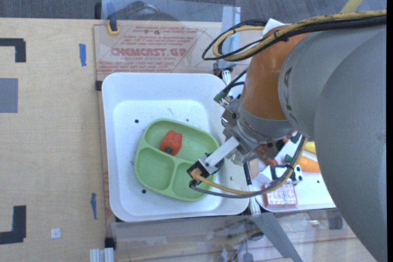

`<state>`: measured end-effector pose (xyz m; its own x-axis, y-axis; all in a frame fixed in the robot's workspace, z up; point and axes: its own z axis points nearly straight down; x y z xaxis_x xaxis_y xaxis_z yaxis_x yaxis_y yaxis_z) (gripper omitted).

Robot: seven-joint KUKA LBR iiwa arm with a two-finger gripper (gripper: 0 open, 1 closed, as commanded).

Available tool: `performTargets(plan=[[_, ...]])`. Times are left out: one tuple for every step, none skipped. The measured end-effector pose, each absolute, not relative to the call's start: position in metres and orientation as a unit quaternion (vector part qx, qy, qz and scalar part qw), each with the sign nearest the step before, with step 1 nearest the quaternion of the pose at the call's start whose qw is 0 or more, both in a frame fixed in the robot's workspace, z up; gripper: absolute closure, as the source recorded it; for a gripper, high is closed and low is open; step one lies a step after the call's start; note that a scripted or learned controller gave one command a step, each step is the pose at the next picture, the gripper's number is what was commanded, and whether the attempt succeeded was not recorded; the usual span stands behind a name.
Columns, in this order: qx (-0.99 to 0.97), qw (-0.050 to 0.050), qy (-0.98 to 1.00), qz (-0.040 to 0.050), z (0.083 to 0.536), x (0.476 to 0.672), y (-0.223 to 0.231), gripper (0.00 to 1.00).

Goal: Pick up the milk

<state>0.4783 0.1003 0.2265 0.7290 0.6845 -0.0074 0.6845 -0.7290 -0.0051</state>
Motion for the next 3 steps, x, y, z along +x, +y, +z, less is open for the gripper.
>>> performTargets(plan=[[-0.929,0.002,-0.371,0.0047,0.236,0.478,0.103,1.00],[-0.929,0.002,-0.370,0.0054,0.236,0.478,0.103,0.00],[-0.952,0.001,-0.307,0.0052,0.182,0.525,0.037,0.00]])
